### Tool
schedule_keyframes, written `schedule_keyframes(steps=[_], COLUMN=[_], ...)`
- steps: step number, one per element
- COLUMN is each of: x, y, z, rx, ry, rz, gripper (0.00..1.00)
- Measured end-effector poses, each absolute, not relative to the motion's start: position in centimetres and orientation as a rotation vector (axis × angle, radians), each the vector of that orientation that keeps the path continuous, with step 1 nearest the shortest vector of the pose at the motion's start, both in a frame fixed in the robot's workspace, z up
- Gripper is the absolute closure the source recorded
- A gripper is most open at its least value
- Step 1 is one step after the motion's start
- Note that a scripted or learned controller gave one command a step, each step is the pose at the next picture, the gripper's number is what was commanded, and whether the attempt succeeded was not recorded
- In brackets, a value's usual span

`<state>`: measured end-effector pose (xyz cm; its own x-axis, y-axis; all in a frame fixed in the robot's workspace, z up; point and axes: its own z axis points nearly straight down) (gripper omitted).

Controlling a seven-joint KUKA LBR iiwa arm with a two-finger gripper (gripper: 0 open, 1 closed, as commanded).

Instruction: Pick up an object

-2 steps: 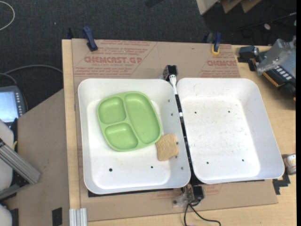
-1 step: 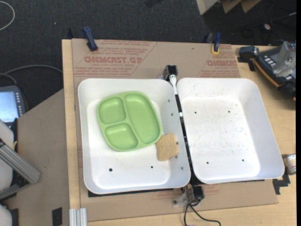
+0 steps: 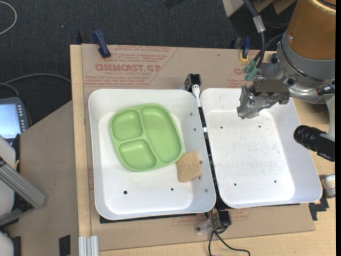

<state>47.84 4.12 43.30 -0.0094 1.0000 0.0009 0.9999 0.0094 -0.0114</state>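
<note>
A green three-compartment plate (image 3: 145,137) lies in the left bin (image 3: 101,148). A tan, sponge-like square (image 3: 189,167) rests just off the plate's lower right corner, near the bin's right wall. My gripper (image 3: 246,111) hangs over the upper part of the right bin (image 3: 256,153), well to the right of both objects. Nothing shows between its fingertips.
A black bar (image 3: 201,127) runs along the seam between the two bins. Blue clamps (image 3: 101,44) hold the cardboard sheet at the back. A black cylinder (image 3: 314,140) juts in at the right bin's right edge.
</note>
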Motion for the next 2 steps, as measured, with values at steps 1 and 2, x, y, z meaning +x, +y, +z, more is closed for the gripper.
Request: schedule_keyframes(steps=[1,2], x=[47.8,47.8], y=[0.1,7.8], z=[32.9,28.1], rx=[-2.221,-2.209], ry=[-2.210,-2.224], rz=[0.016,0.008], gripper=[1.00,1.00])
